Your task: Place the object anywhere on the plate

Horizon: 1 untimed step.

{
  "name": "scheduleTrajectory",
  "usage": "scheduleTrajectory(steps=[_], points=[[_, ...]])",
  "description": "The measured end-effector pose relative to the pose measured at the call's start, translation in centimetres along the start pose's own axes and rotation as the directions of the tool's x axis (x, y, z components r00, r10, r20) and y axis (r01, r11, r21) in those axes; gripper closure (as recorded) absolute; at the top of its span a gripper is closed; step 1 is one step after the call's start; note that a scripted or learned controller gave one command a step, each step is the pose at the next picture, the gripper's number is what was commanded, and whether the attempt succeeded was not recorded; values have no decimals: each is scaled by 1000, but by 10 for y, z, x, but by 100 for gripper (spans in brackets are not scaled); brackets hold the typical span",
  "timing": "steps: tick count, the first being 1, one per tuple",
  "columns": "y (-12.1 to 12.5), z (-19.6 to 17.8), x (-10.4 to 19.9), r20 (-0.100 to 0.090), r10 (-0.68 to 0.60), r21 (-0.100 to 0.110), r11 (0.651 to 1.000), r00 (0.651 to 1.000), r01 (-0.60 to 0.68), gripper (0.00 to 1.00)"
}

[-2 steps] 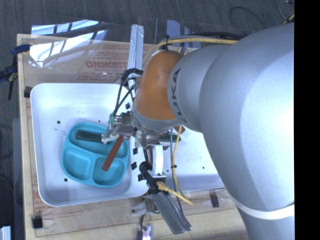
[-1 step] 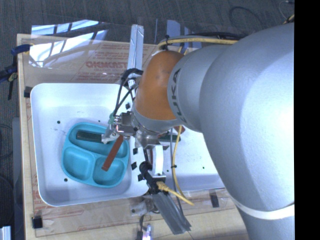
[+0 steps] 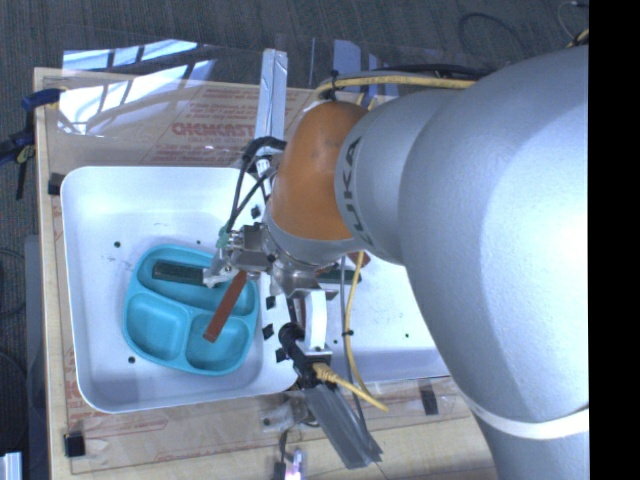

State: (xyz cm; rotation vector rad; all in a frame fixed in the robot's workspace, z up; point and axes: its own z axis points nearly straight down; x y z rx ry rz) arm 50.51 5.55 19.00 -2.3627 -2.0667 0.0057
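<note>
In the left shallow white bin (image 3: pixel 90 268), my two-finger gripper (image 3: pixel 232 268) hangs over the turquoise divided plastic plate (image 3: pixel 160 318), pinching a slim reddish-brown stick (image 3: pixel 226 308) that slants down, its lower end over the plate's right compartment.

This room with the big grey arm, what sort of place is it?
Most likely a robotics lab or test bench: a grey arm with loose cables reaches over shallow white bins holding a blue sectioned plate on a taped bench above carpet.
</note>
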Motion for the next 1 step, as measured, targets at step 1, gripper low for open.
scheduleTrajectory(steps=[1], points=[[0,0,0,0,0,0,1000,1000,0,0]])
